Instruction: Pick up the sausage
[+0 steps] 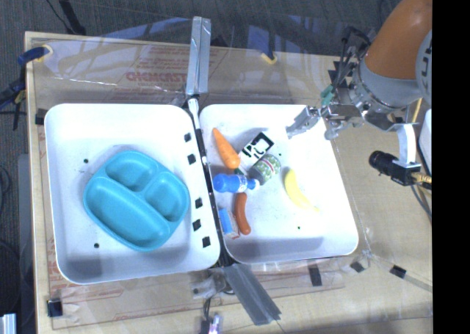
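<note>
The sausage (241,214) lies in the right bin (334,241), low on its left side, nearly upright in the picture and close to the wall shared with the left bin (66,259). Just to its left, against that wall, lies a small blue object (226,221), too small to tell what it is. Directly above the sausage a blue and white bottle (233,183) lies on its side, its cap end close to the sausage's upper tip. To the right of the sausage, and apart from it, a yellow banana (296,188) lies on the bin floor.

In the left bin a blue divided plate (136,199) sits tilted, with three compartments.

Further back in the right bin, a small jar with a green label (266,168) lies beside the bottle, a black and white card (256,146) is just behind it, and an orange carrot (226,149) slants near the divider.

The end effector (316,121) hangs over the far right corner of the right bin, at the end of the arm reaching in from the right edge of the desk (382,252). Its two fingers (299,123) stand apart and nothing is between them. The sausage is well apart from it, down and to the left, with the jar and banana lying between.
</note>
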Motion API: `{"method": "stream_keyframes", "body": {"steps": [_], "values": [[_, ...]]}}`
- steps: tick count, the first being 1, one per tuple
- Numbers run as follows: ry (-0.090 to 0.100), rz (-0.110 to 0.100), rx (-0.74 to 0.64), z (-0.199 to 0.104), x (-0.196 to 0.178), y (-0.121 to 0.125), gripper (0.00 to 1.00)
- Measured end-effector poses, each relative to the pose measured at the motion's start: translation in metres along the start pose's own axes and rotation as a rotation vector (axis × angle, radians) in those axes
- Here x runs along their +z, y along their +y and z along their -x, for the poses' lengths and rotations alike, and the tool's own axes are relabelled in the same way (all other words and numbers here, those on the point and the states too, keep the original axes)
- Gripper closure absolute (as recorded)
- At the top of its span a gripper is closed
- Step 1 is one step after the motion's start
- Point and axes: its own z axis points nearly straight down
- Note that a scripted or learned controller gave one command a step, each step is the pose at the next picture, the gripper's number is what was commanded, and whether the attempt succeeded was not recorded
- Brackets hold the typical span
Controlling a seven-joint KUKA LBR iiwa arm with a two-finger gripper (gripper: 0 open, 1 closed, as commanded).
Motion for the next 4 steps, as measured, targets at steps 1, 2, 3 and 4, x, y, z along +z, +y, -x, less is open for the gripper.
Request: {"method": "stream_keyframes", "body": {"steps": [1, 2, 3, 4], "values": [[0.001, -0.002, 0.338, -0.025, 0.136, -0.012, 0.00], [-0.001, 0.005, 0.272, -0.049, 0.194, -0.070, 0.00], [0.000, 0.007, 0.264, -0.049, 0.184, -0.068, 1.00], [0.000, 0.005, 0.239, -0.094, 0.021, -0.071, 1.00]]}}
